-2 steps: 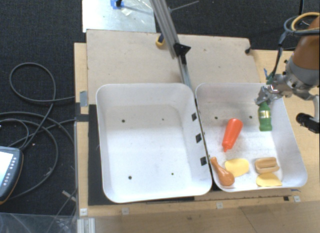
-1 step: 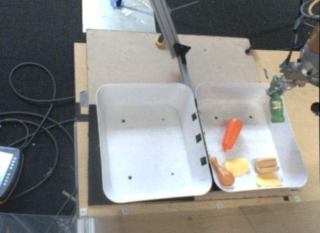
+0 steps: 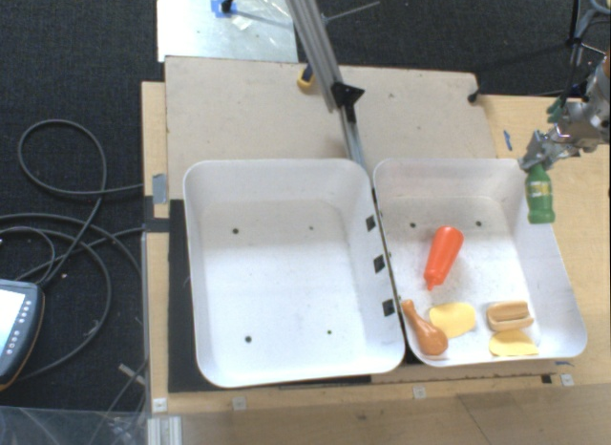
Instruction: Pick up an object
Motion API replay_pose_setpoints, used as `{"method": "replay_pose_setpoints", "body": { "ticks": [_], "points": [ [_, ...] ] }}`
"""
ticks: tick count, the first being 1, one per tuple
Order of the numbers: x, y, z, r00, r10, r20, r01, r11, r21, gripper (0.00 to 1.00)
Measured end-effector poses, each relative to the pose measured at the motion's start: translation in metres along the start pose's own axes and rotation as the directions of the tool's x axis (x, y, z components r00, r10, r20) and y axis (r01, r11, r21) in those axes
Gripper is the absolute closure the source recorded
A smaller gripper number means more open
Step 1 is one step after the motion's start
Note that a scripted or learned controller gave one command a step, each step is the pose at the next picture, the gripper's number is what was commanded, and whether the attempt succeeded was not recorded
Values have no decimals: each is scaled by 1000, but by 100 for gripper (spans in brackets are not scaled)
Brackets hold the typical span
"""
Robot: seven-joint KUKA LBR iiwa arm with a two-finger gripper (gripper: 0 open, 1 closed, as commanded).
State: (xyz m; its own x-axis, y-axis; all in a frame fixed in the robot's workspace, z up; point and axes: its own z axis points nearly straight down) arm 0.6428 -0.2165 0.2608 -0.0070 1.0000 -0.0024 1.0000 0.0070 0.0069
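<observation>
End effector (image 3: 544,152) at frame right edge, hanging over green bottle (image 3: 540,196) | grip state: cannot tell | bottle judging light, rigid, slick; I am favouring its neck.

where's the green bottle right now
The green bottle hangs upright at the right bin's far right rim, just under the gripper.

The table (image 3: 248,109) carries two white bins side by side: the left bin (image 3: 205,271) and the right bin (image 3: 563,290), touching along their inner rims. A pale board covers its back half.
</observation>
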Motion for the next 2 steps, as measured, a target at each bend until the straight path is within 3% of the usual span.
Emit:
{"method": "replay_pose_setpoints", "body": {
  "ticks": [2],
  "points": [
    [100, -40, -6, 1000, -3, -4, 3, 1000, 6, 100]
  ]
}}
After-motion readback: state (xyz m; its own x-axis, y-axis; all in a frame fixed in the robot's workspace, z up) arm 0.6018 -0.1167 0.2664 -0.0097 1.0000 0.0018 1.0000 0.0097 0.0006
